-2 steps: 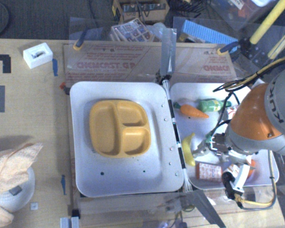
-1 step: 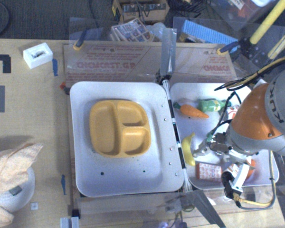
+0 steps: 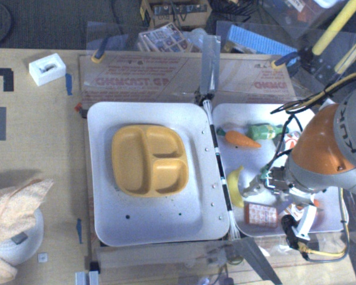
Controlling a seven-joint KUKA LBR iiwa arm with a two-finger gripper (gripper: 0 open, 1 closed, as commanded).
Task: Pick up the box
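Lying at the right bin's [image 3: 338, 237] front edge, the box [image 3: 261, 214] sits just below the gripper [image 3: 272, 183]; whether its fingers are apart or closed, I cannot tell.

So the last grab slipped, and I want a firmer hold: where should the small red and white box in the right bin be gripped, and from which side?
Grip the small red and white box across its short sides, coming from above. It lies flat, long side left-right, near the bin's front wall.

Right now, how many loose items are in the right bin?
4 visible: carrot and green item at the far end, banana by the divider, box near the front. The arm may hide more.
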